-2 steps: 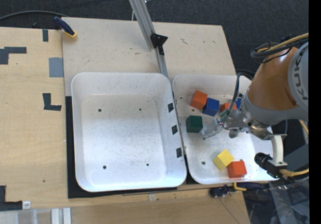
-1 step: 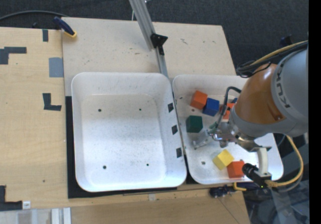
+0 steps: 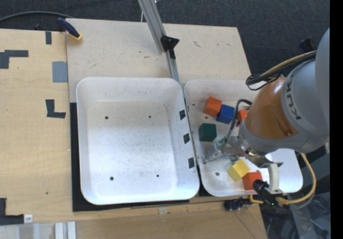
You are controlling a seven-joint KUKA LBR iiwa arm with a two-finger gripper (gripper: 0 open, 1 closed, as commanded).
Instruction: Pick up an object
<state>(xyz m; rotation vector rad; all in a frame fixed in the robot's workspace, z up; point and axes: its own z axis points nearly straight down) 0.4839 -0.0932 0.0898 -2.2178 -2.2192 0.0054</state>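
The one camera looks down on a pale wooden tabletop (image 3: 123,39) carrying two shallow white bins side by side; the left bin (image 3: 86,141) is the larger in the picture, the right bin (image 3: 214,187) sits against its right wall and holds the small things; the grey arm (image 3: 316,104) with its orange band (image 3: 270,112) reaches in from the right and hangs over the right bin, its wrist covering much of the bin's right half; the gripper (image 3: 221,147) points down toward the bin's middle, near the green block, and whether its fingers are spread or pressed together I cannot tell, since the wrist and cables blur that spot; an orange block (image 3: 212,106) lies near the bin's back, a blue block (image 3: 225,113) touching its right side; a dark green block (image 3: 208,132) lies just in front of them; a yellow block (image 3: 239,170) lies near the front, with a second orange block (image 3: 251,179) just beside it toward the rim; a slanted metal rail (image 3: 150,10) crosses the tabletop behind the bins
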